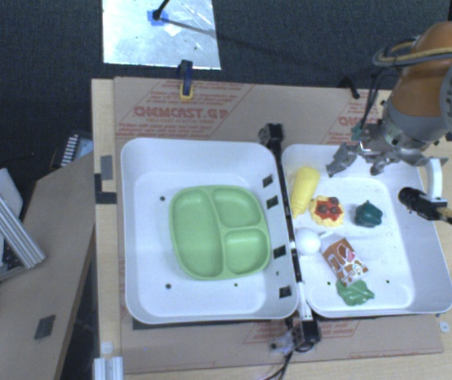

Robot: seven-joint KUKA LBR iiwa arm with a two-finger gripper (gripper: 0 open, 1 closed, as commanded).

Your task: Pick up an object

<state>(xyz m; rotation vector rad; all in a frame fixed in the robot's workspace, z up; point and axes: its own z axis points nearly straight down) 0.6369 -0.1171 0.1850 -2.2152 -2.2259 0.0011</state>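
Item one, far to the left of my pincer: the left bin (142,172) is holding a green divided tray (218,232), lying flat in the middle and well apart from me. Item two, between the bins: black clips (277,212) are running along the shared edge, probably joining the two. Item three, just below and left of my pincer: a yellow corn cob (303,188) is lying in the right bin (423,291), with a small red and yellow piece (328,210) touching its lower end and a white egg (309,242) below that. Item four, further below: a brown and white printed packet (344,261) and a green leafy piece (356,293) are resting near the bin's front wall. Item five, below and slightly right of me: a dark green lump (368,214) is sitting alone, so I am judging it the easiest pick. Item six: my pincer (362,157) is hovering over the bin's back edge, fingers spread and grasping nothing.
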